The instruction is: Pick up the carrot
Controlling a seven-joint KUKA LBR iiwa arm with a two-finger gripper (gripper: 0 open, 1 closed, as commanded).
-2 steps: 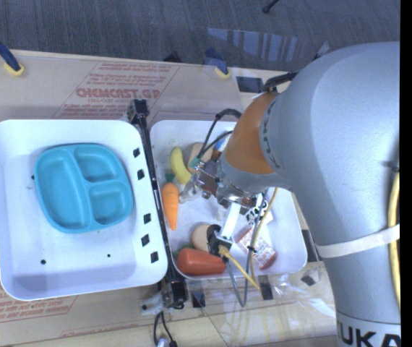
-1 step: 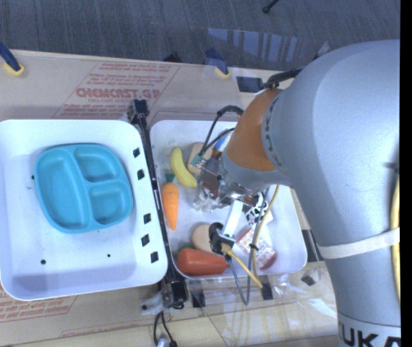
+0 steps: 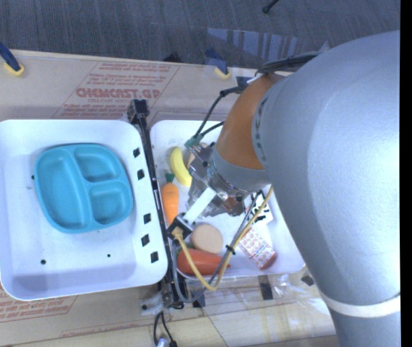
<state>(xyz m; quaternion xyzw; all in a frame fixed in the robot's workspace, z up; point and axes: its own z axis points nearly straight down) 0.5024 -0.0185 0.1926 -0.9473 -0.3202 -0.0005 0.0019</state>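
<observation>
The orange carrot (image 3: 170,202) lies lengthwise along the left wall of the right bin (image 3: 161,132), just below a yellow banana (image 3: 179,166). My gripper (image 3: 212,192) hangs low over the middle of that bin, immediately right of the carrot, under the orange band of the wrist. The wrist and the big grey arm hide most of the gripper and the right half of the bin. Nothing is seen held.
A tan round item (image 3: 207,237) and a red sausage-like item (image 3: 200,262) lie near the front of the right bin, with a printed packet (image 3: 258,248) to their right. In the left bin (image 3: 18,266) sits a blue divided plate (image 3: 83,186).
</observation>
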